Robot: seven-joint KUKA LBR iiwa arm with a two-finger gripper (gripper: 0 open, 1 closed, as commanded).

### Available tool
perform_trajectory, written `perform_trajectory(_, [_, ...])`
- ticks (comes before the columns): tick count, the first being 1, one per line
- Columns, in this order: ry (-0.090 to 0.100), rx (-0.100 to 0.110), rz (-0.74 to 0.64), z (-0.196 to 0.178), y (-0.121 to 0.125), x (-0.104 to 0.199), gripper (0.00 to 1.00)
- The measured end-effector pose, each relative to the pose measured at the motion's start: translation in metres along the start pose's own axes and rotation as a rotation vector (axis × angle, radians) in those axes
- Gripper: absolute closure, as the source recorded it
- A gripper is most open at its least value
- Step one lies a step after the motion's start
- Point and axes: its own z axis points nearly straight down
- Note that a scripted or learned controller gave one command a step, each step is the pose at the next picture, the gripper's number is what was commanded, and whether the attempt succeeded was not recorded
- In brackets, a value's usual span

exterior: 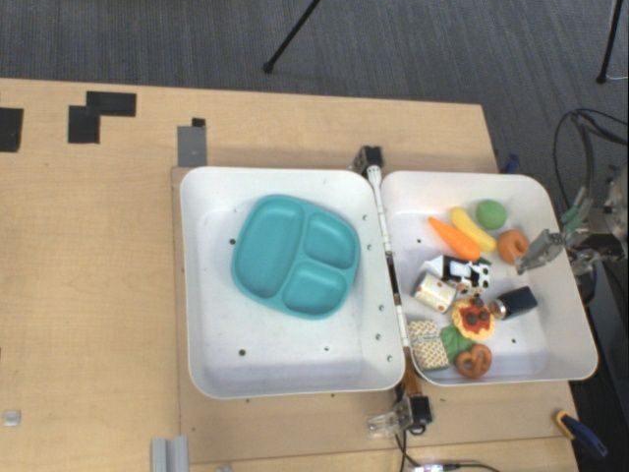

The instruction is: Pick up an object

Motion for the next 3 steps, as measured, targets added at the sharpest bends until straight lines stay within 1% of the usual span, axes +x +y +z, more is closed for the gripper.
perform_trajectory(1, [0.001, 0.003, -0.002, 0.088, 0.068, -0.006, 0.0])
perform_trajectory(2, [0.0, -0.005, 0.0, 0.19, 0.143, 0.037, 0.0])
perform_trajectory(3, [-0.001, -0.01, -0.003, 0.178, 0.145, 0.037, 1.0])
